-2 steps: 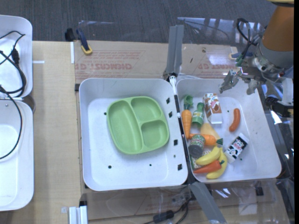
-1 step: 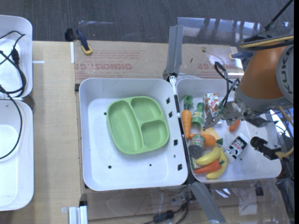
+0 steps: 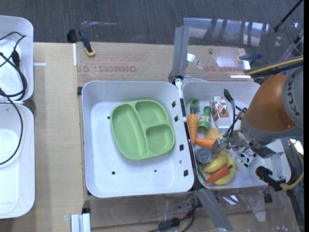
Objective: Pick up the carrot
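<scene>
I judge I'm in the approach step: the gripper (image 3: 226, 146) hangs low in the right bin (image 3: 251, 88), among the clutter at centre right of the frame. The carrot (image 3: 192, 126) lies along that bin's left wall, just left of the gripper, touching nothing of it. How far the gripper is spread I cannot tell. Next I'd need to shift left over the carrot.

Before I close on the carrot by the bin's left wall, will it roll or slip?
The carrot looks rigid and tapered, so it probably slips toward its thin end. Being round, it may roll. The right bin's wall and green bottle alongside likely limit that.
</scene>
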Tool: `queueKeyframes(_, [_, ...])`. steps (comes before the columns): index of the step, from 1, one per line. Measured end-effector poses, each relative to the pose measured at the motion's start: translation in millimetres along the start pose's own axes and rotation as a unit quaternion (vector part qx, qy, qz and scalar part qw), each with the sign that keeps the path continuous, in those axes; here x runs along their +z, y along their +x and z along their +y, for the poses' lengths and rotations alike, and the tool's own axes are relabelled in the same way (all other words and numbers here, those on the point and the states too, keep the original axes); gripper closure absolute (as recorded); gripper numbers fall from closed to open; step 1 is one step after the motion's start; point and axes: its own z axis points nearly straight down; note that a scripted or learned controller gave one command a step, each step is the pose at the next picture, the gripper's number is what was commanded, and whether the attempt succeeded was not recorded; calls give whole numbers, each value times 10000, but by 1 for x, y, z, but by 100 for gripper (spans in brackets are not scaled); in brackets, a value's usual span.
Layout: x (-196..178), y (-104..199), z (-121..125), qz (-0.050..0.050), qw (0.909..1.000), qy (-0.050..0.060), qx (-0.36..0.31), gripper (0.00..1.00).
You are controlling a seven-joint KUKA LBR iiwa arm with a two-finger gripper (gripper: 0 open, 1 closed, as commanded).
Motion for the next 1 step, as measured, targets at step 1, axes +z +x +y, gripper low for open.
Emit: queueKeyframes(1, [-5,-1,0,17,10000,28,25,100])
